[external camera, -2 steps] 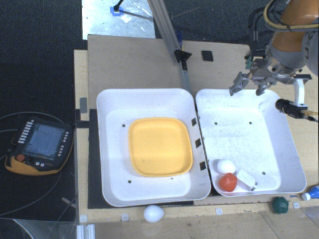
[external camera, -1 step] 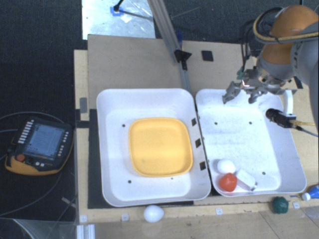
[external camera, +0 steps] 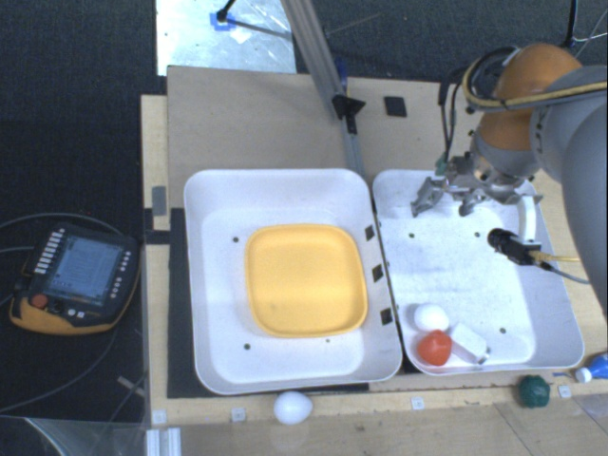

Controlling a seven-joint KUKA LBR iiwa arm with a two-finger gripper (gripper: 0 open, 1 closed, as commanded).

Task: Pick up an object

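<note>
The things on offer for picking lie huddled in the near corner of the right bin [external camera: 551,345]: a red ball [external camera: 435,349], a white ball [external camera: 430,317] just behind it and touching or nearly so, and a small white block [external camera: 469,343] lying tilted just to the red ball's right. None of them is held. The gripper [external camera: 445,200] hangs well apart from this cluster, over the far part of the same bin, near its back wall; its two fingers are spread, one [external camera: 425,198] reaching toward the divide between the bins and the other [external camera: 465,204] pointing down toward the bin floor, with nothing between them. Above the gripper the grey arm [external camera: 570,131] comes in from the right, its orange band [external camera: 534,74] showing over the wrist, and a black fitting with a yellow cable [external camera: 513,246] lies over the bin's right side. The left bin [external camera: 214,350] holds a square yellow plate [external camera: 307,278], flat and roughly centred. On the bench in front of the bins a white egg-shaped thing [external camera: 293,408] rests just outside the left bin's near edge, and a dark green ball [external camera: 533,390] sits beyond the right bin's near corner. Far left, on the dark floor, lies a control pendant [external camera: 74,275] with a lit screen.
</note>
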